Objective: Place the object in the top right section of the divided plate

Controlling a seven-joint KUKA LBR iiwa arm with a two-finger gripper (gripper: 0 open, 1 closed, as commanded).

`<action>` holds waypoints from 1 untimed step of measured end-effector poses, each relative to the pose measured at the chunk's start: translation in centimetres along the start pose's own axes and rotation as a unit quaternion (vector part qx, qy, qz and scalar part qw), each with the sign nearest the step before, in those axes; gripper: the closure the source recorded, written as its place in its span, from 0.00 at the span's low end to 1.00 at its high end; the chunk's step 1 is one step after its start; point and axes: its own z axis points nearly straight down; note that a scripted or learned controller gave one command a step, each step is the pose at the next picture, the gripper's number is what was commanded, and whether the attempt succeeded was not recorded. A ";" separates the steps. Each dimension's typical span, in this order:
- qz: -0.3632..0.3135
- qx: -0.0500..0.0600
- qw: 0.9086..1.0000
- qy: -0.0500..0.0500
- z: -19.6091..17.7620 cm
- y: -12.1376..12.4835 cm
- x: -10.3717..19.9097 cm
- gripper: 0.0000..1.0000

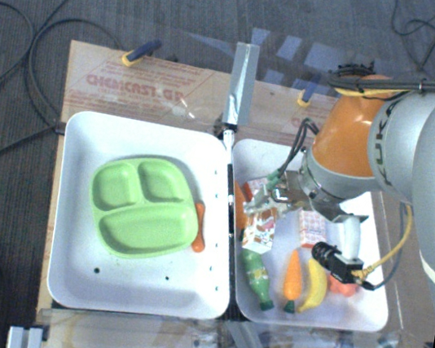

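Arm (390,132) is reaching in from the right and hanging over the right bin (375,315), with the gripper (281,190) down near that bin's upper left corner, right over a pile of packets (260,217). I honestly can't tell if the fingers are wide or closed from up here, the wrist blocks most of it, and I see nothing clearly pinched between them.

Green plate (144,206) sits in the left bin (69,268), and its top right section (160,181) has nothing in it. An orange carrot (199,228) lies just off the plate's right edge, touching or nearly touching the rim, well apart from the gripper and across the wall between the bins.

Down in the right bin I've got a green bottle (256,276), another carrot (292,279) and a banana (314,288) lying side by side, all below the gripper.
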 end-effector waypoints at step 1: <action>-0.020 0.000 1.000 0.002 -0.5 0.3 8.3 1.00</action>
